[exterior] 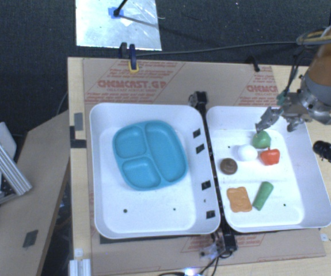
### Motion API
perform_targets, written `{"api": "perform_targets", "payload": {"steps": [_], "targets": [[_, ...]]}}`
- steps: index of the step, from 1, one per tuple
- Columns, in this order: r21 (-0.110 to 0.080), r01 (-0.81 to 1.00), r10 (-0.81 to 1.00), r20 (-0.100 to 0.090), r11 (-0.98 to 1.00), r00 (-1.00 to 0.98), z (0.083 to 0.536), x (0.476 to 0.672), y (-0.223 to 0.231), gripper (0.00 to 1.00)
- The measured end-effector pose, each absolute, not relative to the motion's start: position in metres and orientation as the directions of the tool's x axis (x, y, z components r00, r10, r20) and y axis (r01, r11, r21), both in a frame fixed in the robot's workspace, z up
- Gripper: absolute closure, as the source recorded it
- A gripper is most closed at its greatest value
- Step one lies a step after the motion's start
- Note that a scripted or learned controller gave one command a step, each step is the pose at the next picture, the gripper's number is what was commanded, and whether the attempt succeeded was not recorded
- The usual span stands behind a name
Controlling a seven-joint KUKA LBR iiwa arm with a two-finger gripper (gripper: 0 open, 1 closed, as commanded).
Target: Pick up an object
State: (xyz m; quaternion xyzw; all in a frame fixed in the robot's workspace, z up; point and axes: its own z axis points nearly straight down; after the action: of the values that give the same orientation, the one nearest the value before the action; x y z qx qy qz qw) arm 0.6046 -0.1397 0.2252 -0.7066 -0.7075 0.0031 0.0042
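Six small things lie in the right bin (303, 211). A green ball (262, 140), white ball (247, 152) and red pepper (270, 156) cluster at upper right. A brown round piece (229, 165) sits left; an orange slab (239, 199) and green cylinder (262, 195) lie lower.

Pincer (267, 121) hangs over, perhaps touching, green ball (262, 140).

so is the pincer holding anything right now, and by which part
Nothing is held. The pincer hangs open above the right bin, just over the green round piece, with nothing between its fingers.
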Motion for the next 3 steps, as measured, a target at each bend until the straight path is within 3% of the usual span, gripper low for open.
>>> {"api": "perform_targets", "payload": {"steps": [1, 3], "targets": [[0.001, 1.0, 1.0, 0.0, 0.004, -0.004, 0.232, 0.607, -0.139, 0.0], [-0.002, 1.0, 1.0, 0.0, 0.003, -0.003, 0.13, 0.616, -0.134, 0.0]]}}
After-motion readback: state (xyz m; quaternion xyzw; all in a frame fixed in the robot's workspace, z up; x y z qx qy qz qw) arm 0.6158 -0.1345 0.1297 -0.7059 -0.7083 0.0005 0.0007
